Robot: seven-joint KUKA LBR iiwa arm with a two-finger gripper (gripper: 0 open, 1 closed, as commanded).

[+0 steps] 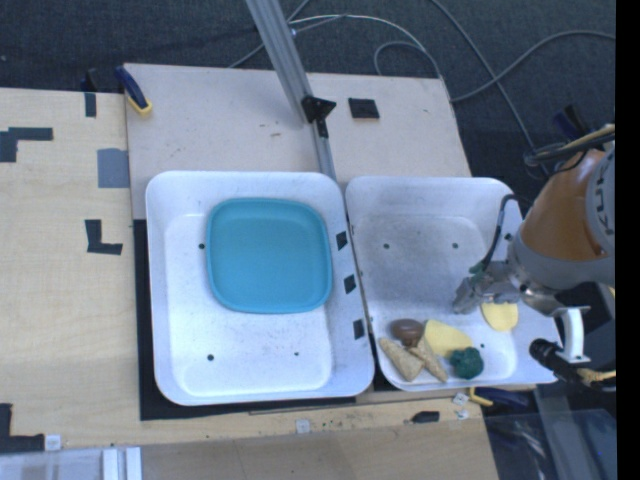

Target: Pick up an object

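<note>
On the left, a turquoise plate point(268, 255) is seen lying flat in the left bin point(170, 298), well apart from everything the coming move concerns.

Past the shared rims, the right bin point(420, 218) is found bare over most of its floor, with its contents gathered in the near right corner. There, from left to right, a brown lump point(406, 329) is met first, with two tan sticks point(410, 360) below it, slanting down and to the right. Beside them lies a yellow wedge point(446, 337), and a small dark green piece point(466, 364) is touching its lower right edge. A second yellow piece point(500, 316) lies further right, near the bin's right wall.

The gripper point(478, 292) is seen low over the bin floor, carried by the arm point(565, 223) that comes in from the right. Whether its fingers are spread or pressed together cannot be told: their tips are too small and dark to be separated. Nothing can be seen between them.

The relation that matters is judged to be this: the second yellow piece lies just beside the tips, slightly down and to the right, partly tucked under the wrist. The yellow wedge lies down and to the left, a little further off. The second yellow piece is therefore taken as the nearest candidate, and only a short shift toward it would seem to be called for.
</note>
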